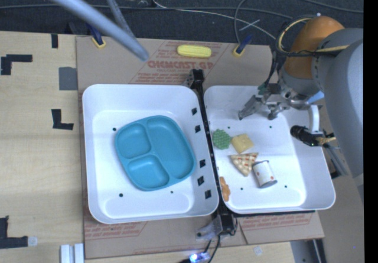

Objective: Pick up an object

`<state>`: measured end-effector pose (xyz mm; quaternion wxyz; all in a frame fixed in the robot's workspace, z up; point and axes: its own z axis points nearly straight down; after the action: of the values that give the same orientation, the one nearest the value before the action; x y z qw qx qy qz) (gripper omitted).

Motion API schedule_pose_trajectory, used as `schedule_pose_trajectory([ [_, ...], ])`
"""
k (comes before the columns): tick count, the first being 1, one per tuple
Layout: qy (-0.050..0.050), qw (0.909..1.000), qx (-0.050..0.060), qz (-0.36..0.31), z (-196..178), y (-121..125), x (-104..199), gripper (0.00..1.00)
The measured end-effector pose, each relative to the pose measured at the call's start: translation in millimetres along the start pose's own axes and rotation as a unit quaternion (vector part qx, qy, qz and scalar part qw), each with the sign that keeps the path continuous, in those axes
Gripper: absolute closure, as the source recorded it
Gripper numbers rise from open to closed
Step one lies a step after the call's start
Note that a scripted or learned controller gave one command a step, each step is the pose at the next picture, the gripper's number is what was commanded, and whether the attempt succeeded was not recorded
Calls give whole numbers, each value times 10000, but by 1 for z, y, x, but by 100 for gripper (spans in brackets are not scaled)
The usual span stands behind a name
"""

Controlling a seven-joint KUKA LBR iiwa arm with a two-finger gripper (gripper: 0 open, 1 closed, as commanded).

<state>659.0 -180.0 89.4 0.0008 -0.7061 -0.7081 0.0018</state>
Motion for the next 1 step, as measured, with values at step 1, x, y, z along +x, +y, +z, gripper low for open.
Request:
schedule_pose_trajectory([
  [1,-8,10000,-17,1,4,1,0,0],
])
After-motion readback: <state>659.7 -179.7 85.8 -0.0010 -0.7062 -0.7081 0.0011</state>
